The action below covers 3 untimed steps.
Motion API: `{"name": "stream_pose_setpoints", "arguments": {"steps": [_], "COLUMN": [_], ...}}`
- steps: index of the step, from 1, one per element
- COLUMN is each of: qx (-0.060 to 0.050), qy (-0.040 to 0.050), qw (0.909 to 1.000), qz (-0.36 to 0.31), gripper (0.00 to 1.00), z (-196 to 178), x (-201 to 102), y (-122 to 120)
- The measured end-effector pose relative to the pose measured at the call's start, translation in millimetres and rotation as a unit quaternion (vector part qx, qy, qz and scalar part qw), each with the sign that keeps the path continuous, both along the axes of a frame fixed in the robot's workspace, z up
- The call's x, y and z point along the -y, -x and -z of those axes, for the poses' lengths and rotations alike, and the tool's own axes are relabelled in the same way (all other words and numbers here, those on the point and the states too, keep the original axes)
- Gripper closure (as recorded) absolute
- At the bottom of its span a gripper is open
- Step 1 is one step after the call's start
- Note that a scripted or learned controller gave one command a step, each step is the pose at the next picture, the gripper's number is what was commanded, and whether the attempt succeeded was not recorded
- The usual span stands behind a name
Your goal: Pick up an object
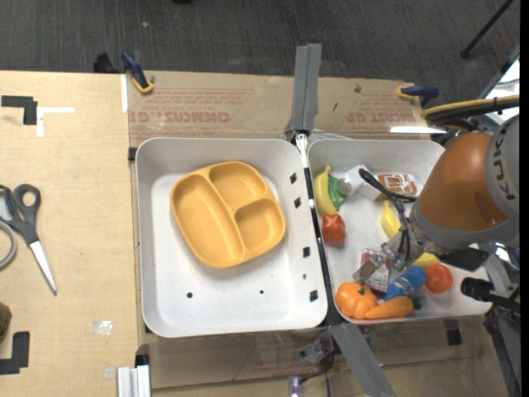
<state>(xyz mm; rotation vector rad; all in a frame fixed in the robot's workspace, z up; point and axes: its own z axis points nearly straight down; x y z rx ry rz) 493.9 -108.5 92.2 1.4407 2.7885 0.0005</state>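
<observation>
The right bin (364,151) holds a heap of toy food. A yellow-and-green piece (328,190) and a red tomato (333,228) lie by its left wall. At the front are an orange pepper (354,298), a carrot (390,308), a blue bottle (405,284), a red ball (438,279) and a crinkled foil packet (374,270). My gripper (400,251) hangs low over the foil packet and the blue bottle, beneath the orange wrist band (463,184). Its tip is lost among the items.
The left bin (157,246) holds a yellow divided plate (227,213). A snack box (397,184), a white packet (357,178) and a yellow piece (390,219) lie at the back of the right bin. Scissors (31,234) rest on the bench at far left.
</observation>
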Motion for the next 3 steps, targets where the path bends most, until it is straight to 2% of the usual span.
{"name": "stream_pose_setpoints", "arguments": {"steps": [1,2,3], "qx": [0.000,0.000,0.001], "qy": [0.0004,0.0004,0.0004], "qw": [0.9996,0.9987,0.9977], "qz": [-0.027,-0.050,-0.068], "gripper": [0.00,0.00,0.00], "z": [0.3,-0.1,-0.5], "x": [-7.9,-6.3,-8.3], "y": [14.9,-68.2,14.8]}}
